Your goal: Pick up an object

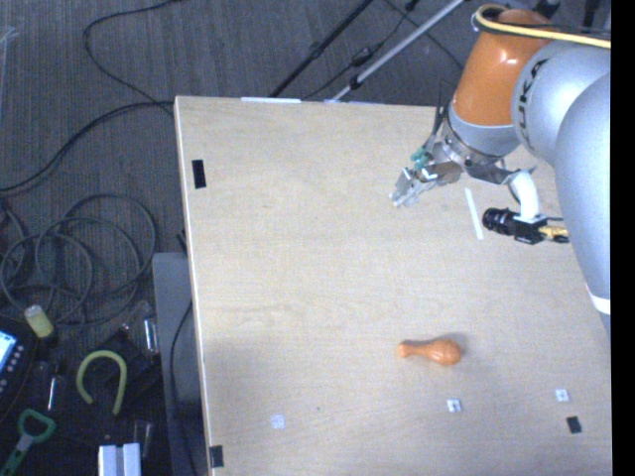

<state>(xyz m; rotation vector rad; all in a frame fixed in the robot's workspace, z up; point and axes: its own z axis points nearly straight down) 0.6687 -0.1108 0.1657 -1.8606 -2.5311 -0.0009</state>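
Up near the far right of the tan board [298,266], the gripper [407,192] is hanging with nothing between its fingers; how they are standing I cannot tell. An orange pear-shaped object [432,351] is lying on the board, well apart, toward its near edge.

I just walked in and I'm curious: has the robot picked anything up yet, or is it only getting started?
Nothing looks picked up yet. The orange pear-shaped object lies on the wooden board, untouched. The gripper hovers well up the board from it. Reaching it, grasping and lifting all remain.
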